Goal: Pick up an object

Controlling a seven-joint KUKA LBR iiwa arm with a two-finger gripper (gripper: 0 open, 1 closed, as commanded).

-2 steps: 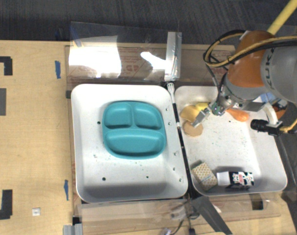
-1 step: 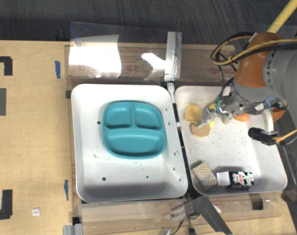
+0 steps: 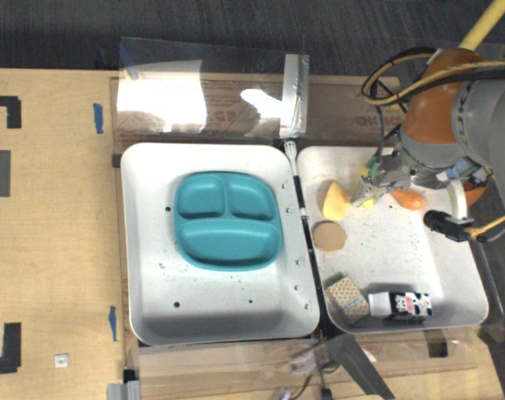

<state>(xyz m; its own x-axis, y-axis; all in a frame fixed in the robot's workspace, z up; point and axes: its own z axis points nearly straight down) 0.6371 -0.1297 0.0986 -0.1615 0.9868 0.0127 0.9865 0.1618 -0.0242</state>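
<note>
The yellow wedge point(image 3: 337, 200) is lying just beside the gripper point(image 3: 372, 187). Whether the fingers are open cannot be told. It could be knocked away.

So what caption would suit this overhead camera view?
Robot gripper hovering over the right bin near a yellow wedge; teal tray in the left bin.

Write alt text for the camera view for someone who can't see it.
A grey robot arm reaches from the right, its gripper low over the right bin near a yellow wedge, an orange piece, a tan disc, a patterned block and a small bottle. The left bin holds a teal divided plate.
</note>
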